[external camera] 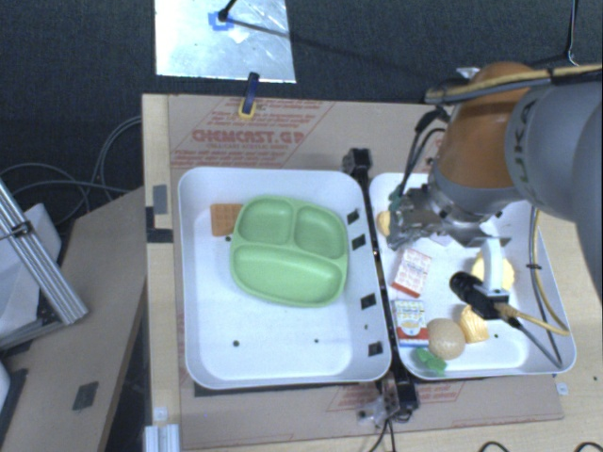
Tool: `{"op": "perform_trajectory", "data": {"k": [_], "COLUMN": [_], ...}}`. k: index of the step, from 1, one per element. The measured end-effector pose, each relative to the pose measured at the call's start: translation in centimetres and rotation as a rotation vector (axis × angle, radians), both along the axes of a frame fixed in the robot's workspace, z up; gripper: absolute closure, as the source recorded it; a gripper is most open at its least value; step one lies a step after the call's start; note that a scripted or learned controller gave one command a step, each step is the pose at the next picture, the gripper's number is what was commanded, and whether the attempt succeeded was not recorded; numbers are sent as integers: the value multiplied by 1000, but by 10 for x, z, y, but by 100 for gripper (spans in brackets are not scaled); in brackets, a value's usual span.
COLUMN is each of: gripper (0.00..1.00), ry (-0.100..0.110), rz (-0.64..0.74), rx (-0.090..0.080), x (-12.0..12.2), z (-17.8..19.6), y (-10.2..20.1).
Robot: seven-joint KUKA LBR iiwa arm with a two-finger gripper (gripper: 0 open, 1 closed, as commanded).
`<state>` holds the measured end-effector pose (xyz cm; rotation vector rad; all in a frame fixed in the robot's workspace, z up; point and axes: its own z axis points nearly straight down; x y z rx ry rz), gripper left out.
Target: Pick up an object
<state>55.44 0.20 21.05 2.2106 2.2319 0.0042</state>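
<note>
The red and white packet [412,273] lies in the right bin [513,351], close to its left wall. Nearer lie a second packet [408,316], a tan ball [446,337] and a small green thing [431,361]. The gripper [415,217] is low over this bin, just on the far side of the red and white packet. I cannot tell if it is spread or pressed together. I see nothing held in it, so I think the picking up is not done yet. The left bin [273,347] holds a green plate [287,250].
</note>
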Motion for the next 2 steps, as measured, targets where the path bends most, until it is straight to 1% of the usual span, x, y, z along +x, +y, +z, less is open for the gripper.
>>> {"op": "perform_trajectory", "data": {"k": [1, 2], "gripper": [100, 100], "ry": [0, -1], "rz": [1, -3], "rx": [1, -1], "x": [15, 15], "z": [2, 24], "y": [51, 59]}}
